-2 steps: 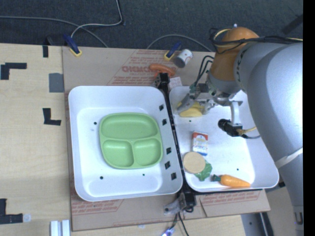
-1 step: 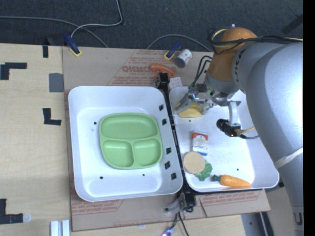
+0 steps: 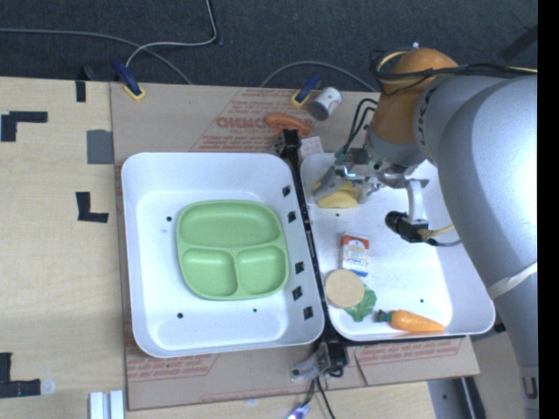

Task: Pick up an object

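Tool [image 3: 342, 180] low over yellow item [image 3: 339, 199] in right bin [image 3: 437, 286]; green divided plate [image 3: 232, 248] in left bin [image 3: 148, 234].

The cardboard sheet [image 3: 236, 125] under the bins carries red printed lettering, too blurred to read; the small red-and-white packet [image 3: 355, 253] bears illegible print.

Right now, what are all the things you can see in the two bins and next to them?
Divided plate: one, light green, middle of the left bin.
Yellow food piece: one, far end of the right bin, under the gripper.
Small carton: one, red and white, middle of the right bin.
Round cracker: one, tan, on something green, near end.
Carrot: one, orange, near edge.
Clamps: two, blue and yellow, far side of the bench.
Gripper: one, grey, over the yellow piece.
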You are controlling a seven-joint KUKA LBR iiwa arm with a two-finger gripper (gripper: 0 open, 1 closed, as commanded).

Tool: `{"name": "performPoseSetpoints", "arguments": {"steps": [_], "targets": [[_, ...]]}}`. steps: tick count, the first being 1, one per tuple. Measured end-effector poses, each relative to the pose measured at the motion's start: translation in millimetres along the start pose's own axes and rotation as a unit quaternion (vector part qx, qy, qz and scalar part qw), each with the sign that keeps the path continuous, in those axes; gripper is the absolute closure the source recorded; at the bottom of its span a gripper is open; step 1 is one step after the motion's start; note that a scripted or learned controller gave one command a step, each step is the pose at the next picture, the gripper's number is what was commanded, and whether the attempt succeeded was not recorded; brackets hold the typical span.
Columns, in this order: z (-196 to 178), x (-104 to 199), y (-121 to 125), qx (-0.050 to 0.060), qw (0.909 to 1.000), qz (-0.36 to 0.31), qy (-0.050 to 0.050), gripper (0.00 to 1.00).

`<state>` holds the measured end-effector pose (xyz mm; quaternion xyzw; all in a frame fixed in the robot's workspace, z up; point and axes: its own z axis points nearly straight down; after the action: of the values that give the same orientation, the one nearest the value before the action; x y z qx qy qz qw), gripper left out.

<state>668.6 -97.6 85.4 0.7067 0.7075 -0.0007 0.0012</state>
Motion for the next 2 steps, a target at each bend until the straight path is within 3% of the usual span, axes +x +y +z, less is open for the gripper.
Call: {"name": "performPoseSetpoints", "arguments": {"steps": [2], "targets": [[0.0, 0.9, 0.0, 0.000, 1.0000, 0.000, 0.000, 0.00]]}}
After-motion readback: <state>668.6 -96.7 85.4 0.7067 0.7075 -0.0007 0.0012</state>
